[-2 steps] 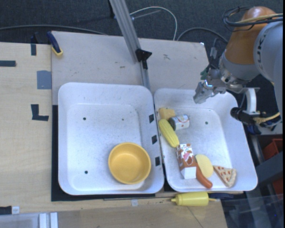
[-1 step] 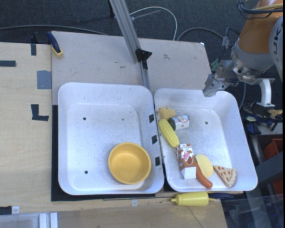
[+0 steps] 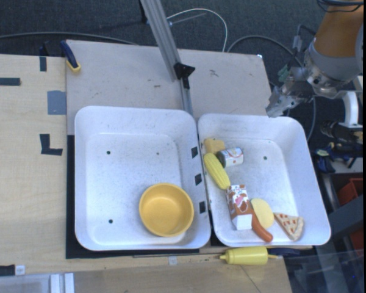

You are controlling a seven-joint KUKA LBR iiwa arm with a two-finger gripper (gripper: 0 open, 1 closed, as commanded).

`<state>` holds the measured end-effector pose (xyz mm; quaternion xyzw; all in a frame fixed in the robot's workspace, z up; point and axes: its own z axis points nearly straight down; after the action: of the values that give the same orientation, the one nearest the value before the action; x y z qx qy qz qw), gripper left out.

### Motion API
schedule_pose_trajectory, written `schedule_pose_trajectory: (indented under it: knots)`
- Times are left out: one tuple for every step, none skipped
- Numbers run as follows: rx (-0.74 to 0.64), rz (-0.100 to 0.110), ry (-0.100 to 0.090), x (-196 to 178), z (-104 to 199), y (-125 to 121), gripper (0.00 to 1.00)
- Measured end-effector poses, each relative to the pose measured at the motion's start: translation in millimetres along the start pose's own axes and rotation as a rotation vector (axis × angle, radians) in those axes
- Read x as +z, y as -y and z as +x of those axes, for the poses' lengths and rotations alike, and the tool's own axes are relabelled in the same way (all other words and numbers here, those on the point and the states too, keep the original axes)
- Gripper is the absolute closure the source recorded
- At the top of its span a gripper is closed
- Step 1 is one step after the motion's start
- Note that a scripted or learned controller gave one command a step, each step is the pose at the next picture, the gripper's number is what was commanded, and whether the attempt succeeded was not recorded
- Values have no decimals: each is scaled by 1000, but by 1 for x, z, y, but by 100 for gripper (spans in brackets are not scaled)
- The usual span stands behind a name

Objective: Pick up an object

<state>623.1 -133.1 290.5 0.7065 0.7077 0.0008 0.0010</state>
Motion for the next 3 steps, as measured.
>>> schedule_pose_trajectory:
  knots:
    - [-4,4,-1,5,48,-1,100]
    - [-4,5,-1,10,96,10,100]
    - [-5,8,-2,33,151,23,100]
